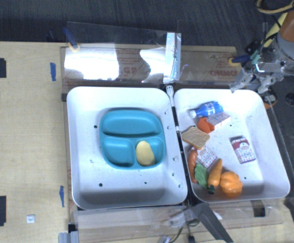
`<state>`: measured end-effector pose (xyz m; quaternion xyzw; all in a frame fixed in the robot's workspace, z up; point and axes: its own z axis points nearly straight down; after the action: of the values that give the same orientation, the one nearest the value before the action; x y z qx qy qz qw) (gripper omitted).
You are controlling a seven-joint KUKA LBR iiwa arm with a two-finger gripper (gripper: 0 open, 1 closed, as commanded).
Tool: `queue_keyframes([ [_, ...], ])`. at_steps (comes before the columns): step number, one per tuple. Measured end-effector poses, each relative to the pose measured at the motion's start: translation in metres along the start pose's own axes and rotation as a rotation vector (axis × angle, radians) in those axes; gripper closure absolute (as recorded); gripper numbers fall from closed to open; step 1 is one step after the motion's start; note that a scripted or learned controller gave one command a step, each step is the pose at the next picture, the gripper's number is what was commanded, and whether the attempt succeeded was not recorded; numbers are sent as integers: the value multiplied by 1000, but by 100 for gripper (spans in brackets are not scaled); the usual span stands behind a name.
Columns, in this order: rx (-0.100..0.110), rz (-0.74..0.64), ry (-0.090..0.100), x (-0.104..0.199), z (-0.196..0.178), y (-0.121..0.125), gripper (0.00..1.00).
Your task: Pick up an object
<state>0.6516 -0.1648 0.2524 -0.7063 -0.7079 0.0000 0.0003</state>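
The gripper [258, 80] hangs at the two o'clock corner of the right bin [276, 151], above its rim. Inside this bin a blue bottle [207, 108] lies toward twelve o'clock, with a slice of toast [195, 136] just below it. A red packet [242, 149] sits near three o'clock. At six o'clock a carrot [215, 172] leans beside an orange fruit [231, 183]. The left bin [81, 151] holds a blue divided tray [129, 123]; a yellow lemon [145, 153] rests in its five o'clock compartment.

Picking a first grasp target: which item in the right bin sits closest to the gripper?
The blue bottle, lying on its side at the bin's far edge. It is nearest the gripper; the carrot and orange fruit lie at the near edge.
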Motion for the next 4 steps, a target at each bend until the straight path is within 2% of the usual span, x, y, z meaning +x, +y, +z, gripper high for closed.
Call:
queue_keyframes([
  [1,-2,-308,-1,3,-24,-18,0],
  [2,-5,-499,-3,13,137,15,0],
  [3,16,-589,5,2,166,12,0],
  [4,8,-590,-1,1,156,13,100],
])
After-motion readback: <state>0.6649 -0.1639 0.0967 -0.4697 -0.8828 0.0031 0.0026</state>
